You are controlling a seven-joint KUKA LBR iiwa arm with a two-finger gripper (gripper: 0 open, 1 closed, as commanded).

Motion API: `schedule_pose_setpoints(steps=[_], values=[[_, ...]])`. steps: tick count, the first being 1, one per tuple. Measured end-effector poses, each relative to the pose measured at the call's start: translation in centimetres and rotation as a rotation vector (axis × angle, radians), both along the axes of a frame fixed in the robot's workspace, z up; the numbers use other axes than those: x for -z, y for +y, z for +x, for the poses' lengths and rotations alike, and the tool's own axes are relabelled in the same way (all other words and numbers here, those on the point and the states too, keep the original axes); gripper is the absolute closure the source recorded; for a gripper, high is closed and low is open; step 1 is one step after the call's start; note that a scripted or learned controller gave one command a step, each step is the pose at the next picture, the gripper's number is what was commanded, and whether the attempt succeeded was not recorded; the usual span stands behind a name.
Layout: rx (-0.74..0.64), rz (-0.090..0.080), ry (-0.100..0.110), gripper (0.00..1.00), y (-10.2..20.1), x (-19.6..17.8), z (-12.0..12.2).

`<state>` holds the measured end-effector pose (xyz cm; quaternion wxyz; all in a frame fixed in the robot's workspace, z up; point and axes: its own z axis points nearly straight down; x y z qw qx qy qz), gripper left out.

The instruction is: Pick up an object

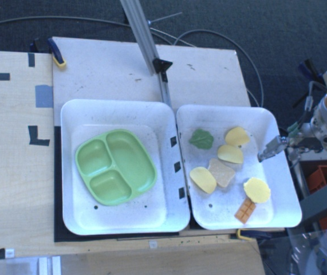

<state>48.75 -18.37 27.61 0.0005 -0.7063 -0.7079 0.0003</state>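
Orange waffle block [245, 210], long axis slanting upper-right to lower-left.

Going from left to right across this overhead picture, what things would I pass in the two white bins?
Green divided plate in the left bin → in the right bin: green leaf-shaped piece → tan block → orange waffle-like piece → yellow piece → the tool at the right bin's right rim.
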Motion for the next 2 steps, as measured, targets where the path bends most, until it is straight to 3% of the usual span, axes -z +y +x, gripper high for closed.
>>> schedule_pose_setpoints(steps=[1, 2], values=[[0.0, 0.0, 0.0, 0.0, 0.0, 0.0, 0.0], [0.0, 0.001, 0.005, 0.0, 0.6, 4.5, 0.3]])
